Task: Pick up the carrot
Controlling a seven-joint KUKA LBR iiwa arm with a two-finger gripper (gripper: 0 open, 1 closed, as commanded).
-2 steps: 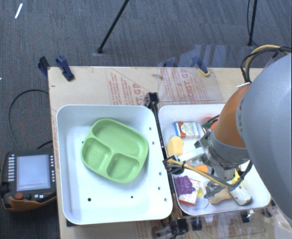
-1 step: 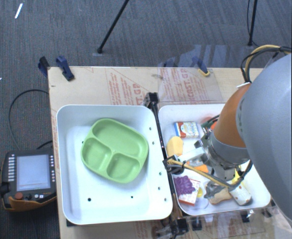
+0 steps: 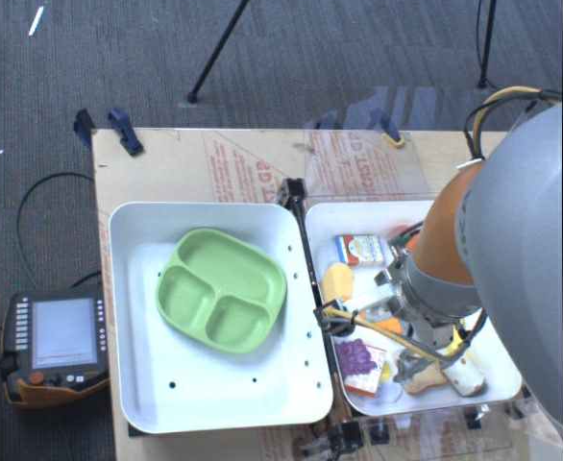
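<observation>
A short strip of orange that looks like the carrot lies in the right bin, mostly covered by the wrist. My gripper is low inside that bin, right over the orange strip, with the grey arm and its orange band covering the bin's right half. I see nothing lifted clear of the bin floor.
Around the gripper lie a yellow piece, a small printed box, purple grapes, a red and white packet and a beige item. The left bin holds a green divided plate.
</observation>
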